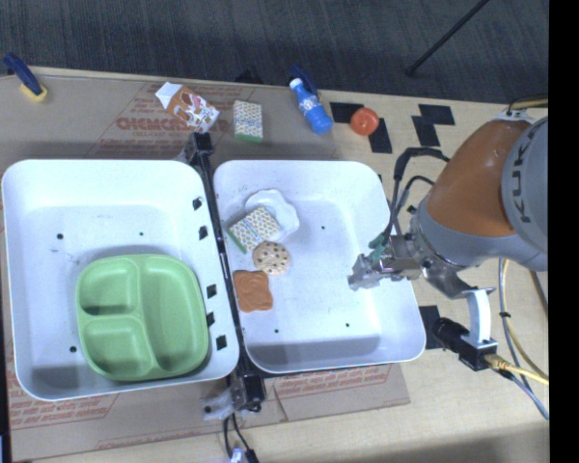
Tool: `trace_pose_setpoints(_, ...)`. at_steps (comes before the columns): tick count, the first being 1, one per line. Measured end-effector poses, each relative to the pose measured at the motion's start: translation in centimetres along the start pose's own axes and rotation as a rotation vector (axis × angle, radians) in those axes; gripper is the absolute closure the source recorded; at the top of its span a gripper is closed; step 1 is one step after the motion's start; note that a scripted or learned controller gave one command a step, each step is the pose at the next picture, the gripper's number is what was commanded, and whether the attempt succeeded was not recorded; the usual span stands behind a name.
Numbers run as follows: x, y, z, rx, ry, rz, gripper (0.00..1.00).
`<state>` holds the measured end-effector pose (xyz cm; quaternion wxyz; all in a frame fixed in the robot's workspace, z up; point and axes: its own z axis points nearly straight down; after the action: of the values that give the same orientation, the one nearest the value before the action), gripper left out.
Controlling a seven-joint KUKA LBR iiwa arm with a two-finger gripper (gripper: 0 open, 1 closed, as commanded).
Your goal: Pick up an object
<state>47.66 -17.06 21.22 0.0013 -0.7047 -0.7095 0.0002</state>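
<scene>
Two white bins are seen side by side on the bench; a green tray (140,314) is set in the left bin (39,201). Candidate objects, a cookie (270,257), an orange piece (252,291) and a patterned packet (254,228), are clustered at the right bin's (338,186) left wall. Gripper (362,276) is held low over that bin's right side, well apart from them, nothing gripped; whether it is open or closed cannot be told.

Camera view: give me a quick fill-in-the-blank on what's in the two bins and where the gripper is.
1. The green divided tray lies in the ____ bin.
2. The round cookie lies in the ____ bin.
3. The gripper hangs over the ____ bin.
4. The blue bottle lies ____ the bins, on the bench.

Missing words: left; right; right; outside
</scene>
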Motion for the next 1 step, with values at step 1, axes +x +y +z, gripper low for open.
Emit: trace_pose_setpoints(1,2.56,3.9,-3.98,-0.003,-0.001,0.001,1.0)
